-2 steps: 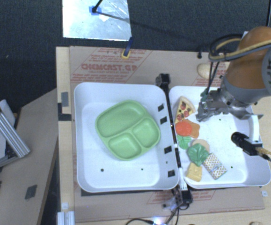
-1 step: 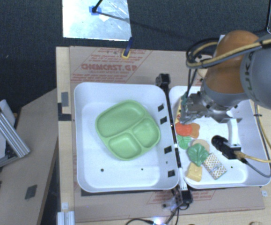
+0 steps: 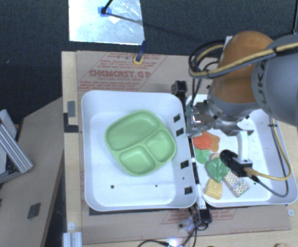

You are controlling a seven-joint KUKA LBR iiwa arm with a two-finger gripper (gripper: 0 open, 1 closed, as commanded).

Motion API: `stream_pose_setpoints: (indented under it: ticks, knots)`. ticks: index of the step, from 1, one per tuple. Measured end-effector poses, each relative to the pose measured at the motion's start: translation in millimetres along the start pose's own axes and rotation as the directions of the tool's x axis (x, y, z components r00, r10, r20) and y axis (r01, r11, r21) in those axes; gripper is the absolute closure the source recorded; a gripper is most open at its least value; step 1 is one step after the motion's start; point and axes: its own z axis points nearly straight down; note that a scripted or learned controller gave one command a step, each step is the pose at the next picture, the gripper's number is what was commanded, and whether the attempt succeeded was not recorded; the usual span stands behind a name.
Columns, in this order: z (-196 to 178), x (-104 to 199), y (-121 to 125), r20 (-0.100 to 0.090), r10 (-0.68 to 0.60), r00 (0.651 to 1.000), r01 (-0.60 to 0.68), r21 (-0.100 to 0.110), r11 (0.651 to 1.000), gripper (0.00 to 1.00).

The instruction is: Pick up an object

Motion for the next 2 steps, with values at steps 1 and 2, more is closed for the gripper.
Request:
stream_pose_setpoints:
  ticks: [1, 2]
  knots:
    - [4.4, -14.1, 11.6, 0.001, 0.007, 1.000, -0.007, 0.000, 1.000, 1.00]
    - [16.0, -3.6, 2.7, 0.001, 0.004, 1.000, -0.004, 0.002, 1.000, 1.00]
